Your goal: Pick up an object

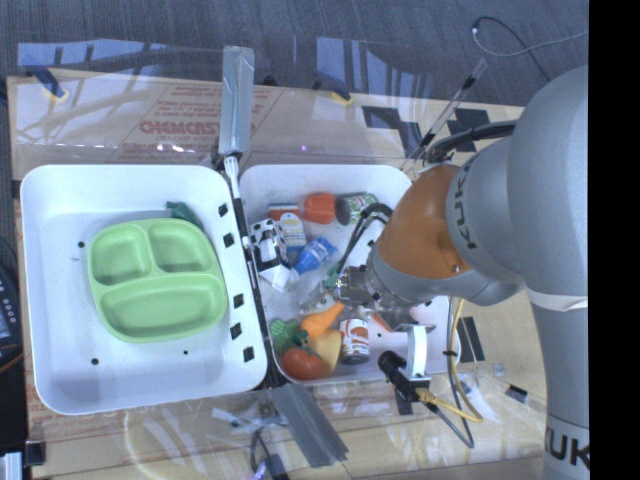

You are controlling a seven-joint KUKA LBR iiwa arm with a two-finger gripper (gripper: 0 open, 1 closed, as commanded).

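The right bin (262, 183) holds a heap of small objects. At its far side lie an orange-capped bottle (319, 208), a dark can (356, 207), a white carton (291, 231) and a blue packet (312, 255). Toward the near side are an orange carrot (322, 319), a red tomato (303, 364), a yellow piece (328, 347), a leafy green item (284, 333) and a small labelled can (353, 340). My gripper (345, 290) is low inside this bin, just above the carrot and the small can. The orange wrist band and grey arm cover the bin's right half.
The left bin (45, 373) holds a light green divided plate (155, 278), with a small dark green item (182, 211) at the plate's far edge. A ridge with black clips (240, 278) separates the bins. Cables (455, 408) hang on the bench near the arm.
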